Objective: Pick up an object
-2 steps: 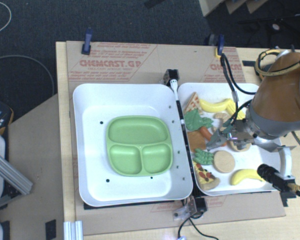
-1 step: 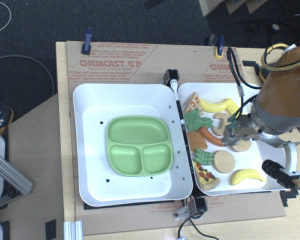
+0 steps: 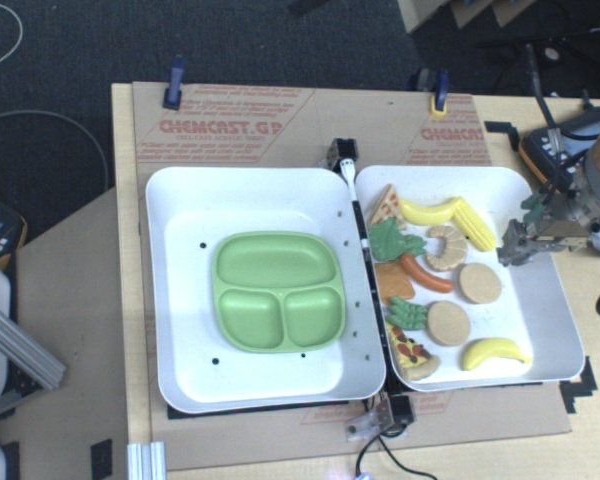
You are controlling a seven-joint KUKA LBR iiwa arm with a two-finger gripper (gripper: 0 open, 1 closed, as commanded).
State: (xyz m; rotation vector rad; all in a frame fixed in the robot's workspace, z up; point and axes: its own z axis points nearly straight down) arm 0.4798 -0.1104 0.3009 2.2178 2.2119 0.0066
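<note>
Left bin (image 3: 170, 268) holds a green tray (image 3: 278, 290), right bin (image 3: 550, 318) toy food (image 3: 435, 268); gripper (image 3: 515, 243) state unclear.

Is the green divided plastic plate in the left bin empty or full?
Empty. The green divided plastic plate shows three bare compartments; the toy food lies in the right white bin.

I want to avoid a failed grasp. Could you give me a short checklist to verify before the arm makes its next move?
1. Hand is over the right bin: ok.
2. Hand already holds something: not ok, nothing visible between its fingers.
3. Fingers open enough: cannot tell.
4. A nearby target exists: ok, a round cookie lies close to the hand.
5. Target is free of neighbours: ok, the cookie lies apart from the banana.
6. Green plate in the left bin stays out of the path: ok.
</note>
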